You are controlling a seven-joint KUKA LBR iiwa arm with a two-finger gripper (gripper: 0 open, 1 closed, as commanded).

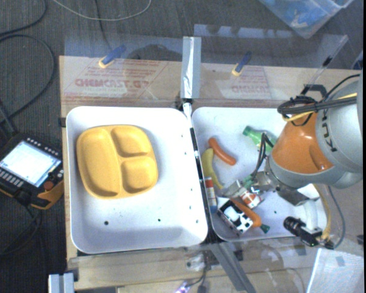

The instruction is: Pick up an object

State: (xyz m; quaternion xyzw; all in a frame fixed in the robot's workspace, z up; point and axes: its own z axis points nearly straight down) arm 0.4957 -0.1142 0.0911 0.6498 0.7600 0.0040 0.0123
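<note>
Whether my two-finger gripper is parted I cannot tell; it hangs just above the small black-and-white block (lower-left of me) in the right white bin.

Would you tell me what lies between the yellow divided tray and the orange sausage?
In the camera view, the bins' adjoining walls and bare white floor lie between the yellow divided tray and orange sausage; the banana sits just lower.

Red mirrored lettering (roughly "CHEMCAST") runs across the clear panel behind the bins.
</note>
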